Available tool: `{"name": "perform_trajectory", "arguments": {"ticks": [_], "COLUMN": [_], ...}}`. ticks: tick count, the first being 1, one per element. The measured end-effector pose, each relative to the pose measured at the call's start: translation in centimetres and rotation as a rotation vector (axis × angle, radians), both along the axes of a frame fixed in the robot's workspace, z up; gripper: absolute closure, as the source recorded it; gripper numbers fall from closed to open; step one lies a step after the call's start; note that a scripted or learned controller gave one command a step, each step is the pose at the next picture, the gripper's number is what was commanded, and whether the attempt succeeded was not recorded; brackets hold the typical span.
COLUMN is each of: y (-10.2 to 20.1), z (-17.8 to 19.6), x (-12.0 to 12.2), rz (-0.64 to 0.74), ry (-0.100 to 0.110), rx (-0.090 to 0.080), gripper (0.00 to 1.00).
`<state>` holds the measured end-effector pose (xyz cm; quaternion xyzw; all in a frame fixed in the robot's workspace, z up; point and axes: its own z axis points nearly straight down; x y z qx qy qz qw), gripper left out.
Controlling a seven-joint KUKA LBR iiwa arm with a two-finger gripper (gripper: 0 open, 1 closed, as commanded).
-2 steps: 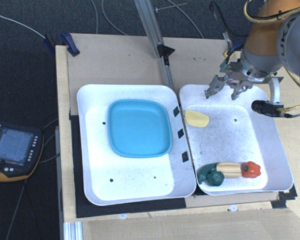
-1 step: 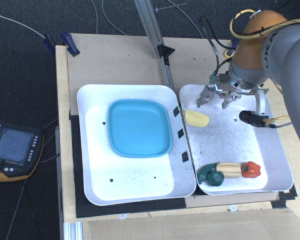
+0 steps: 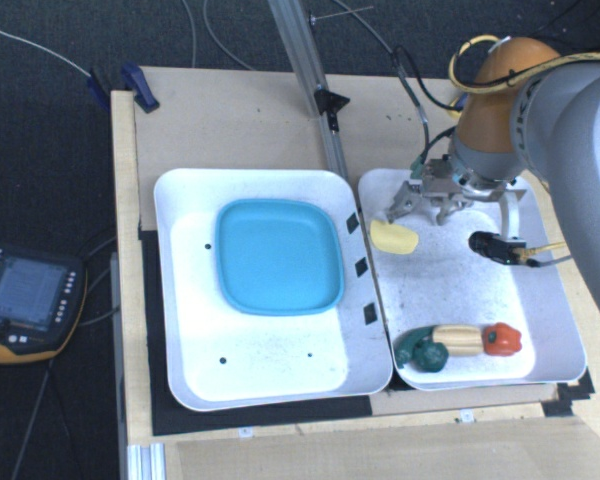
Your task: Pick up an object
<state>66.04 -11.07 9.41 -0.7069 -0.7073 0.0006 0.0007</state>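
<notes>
Green piece (image 3: 423, 352), tan roll (image 3: 457, 339), red piece (image 3: 501, 339) at bin front — pincer (image 3: 423, 206) open above yellow piece (image 3: 393, 237).

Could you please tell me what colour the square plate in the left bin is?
The square plastic plate is light blue, seen clearly in the camera view.

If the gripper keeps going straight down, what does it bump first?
Probably the white floor of the right bin, beside the yellow piece. The gripper hangs just right of that piece, though depth is hard to judge from above.
</notes>
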Motion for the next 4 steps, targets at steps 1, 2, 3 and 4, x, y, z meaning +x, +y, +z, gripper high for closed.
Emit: {"name": "perform_trajectory", "arguments": {"ticks": [1,2,3,4], "y": [0.0,-0.5,-0.8,-0.8], "z": [1.3,5.9,12.1,14.1], "x": [0.1,0.7,1.1,1.1], "rz": [0.0,0.0,0.0,0.0], "ry": [-0.004,-0.007,-0.008,-0.005], "rx": [0.0,-0.001,-0.001,0.0], "gripper": [1.0,1.0,1.0,1.0]}}
